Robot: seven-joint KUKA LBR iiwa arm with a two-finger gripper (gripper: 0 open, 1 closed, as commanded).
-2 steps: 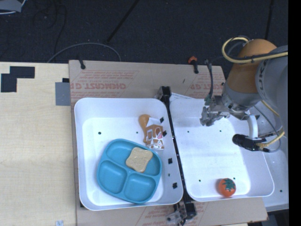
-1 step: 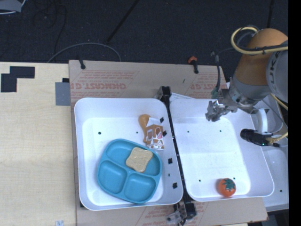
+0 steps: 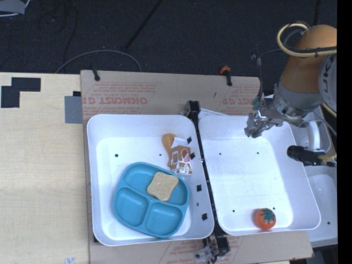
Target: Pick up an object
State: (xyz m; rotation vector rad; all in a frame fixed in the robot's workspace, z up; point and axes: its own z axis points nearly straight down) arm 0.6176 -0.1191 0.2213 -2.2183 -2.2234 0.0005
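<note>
Orange and round, a small tomato-like toy (image 3: 264,218) lies near the front edge of your right bin (image 3: 242,153), well apart from the gripper (image 3: 256,125). Your gripper hangs over that bin's back rim, carrying nothing; whether it is spread or closed, you cannot tell. Left bin (image 3: 102,147): blue divided plate (image 3: 137,208), toast slice (image 3: 163,186).

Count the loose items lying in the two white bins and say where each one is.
4. In the left bin: a blue plate, a slice of bread on it, and a small brown-and-white packet behind the plate. In the right bin: an orange ball near the front.
</note>
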